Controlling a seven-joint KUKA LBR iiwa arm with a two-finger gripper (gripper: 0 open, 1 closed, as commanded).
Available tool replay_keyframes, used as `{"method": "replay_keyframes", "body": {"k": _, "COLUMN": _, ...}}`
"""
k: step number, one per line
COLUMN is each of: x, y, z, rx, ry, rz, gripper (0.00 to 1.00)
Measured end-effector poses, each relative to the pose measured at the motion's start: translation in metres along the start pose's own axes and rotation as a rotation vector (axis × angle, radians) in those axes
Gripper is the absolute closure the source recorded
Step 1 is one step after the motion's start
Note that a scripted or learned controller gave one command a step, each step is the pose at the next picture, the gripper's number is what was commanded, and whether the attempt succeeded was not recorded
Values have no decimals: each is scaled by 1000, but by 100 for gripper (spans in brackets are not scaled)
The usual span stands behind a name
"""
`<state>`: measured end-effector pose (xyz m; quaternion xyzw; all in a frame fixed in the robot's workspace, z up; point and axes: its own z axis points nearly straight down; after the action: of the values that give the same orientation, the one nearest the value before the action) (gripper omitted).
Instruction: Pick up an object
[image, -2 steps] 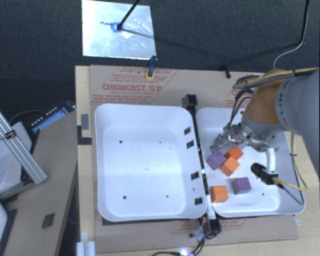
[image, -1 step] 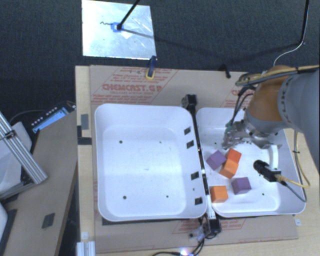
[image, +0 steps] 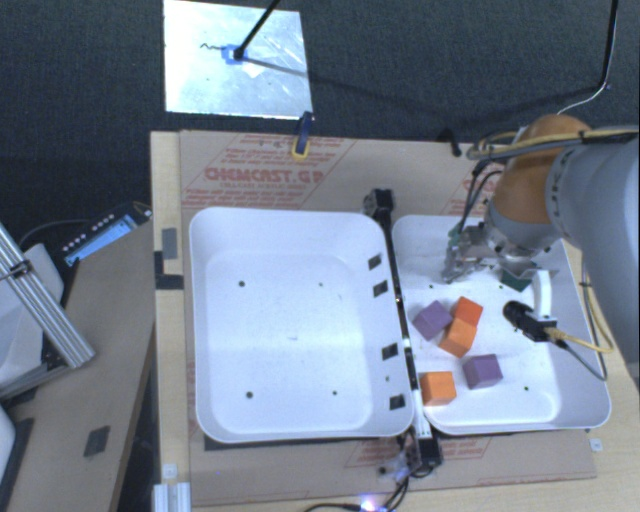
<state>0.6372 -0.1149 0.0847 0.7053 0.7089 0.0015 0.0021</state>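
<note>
1. Scanning from the left: my left bin (image: 290, 330) is smooth white plastic, shallow, with rounded corners.
2. Below my gripper (image: 462, 262), in the right bin (image: 580, 400), sit a purple cube (image: 432, 320), two touching orange cubes (image: 462, 325), an orange cube (image: 437, 386) and another purple cube (image: 482, 370).
3. I judge them light, matte, slightly soft foam; I'd pinch opposite flat faces.
4. Whether the jaws are spread I cannot tell; nothing visibly held.

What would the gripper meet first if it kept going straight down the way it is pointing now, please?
Probably the bare white floor of the right bin: the gripper points down behind the blocks. The nearest purple block lies nearer the camera, though depth is unclear.
</note>
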Motion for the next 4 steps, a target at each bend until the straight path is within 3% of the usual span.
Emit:
{"method": "replay_keyframes", "body": {"k": 1, "x": 1, "y": -87, "z": 0, "rx": 10, "ry": 2, "rz": 6, "gripper": 100}}
{"method": "replay_keyframes", "body": {"k": 2, "x": -18, "y": -52, "z": 0, "rx": 0, "ry": -1, "rz": 1, "gripper": 100}}
{"method": "replay_keyframes", "body": {"k": 3, "x": 7, "y": -152, "z": -1, "rx": 2, "ry": 0, "rz": 6, "gripper": 100}}
{"method": "replay_keyframes", "body": {"k": 4, "x": 73, "y": -102, "z": -106, "rx": -8, "ry": 1, "rz": -7, "gripper": 100}}
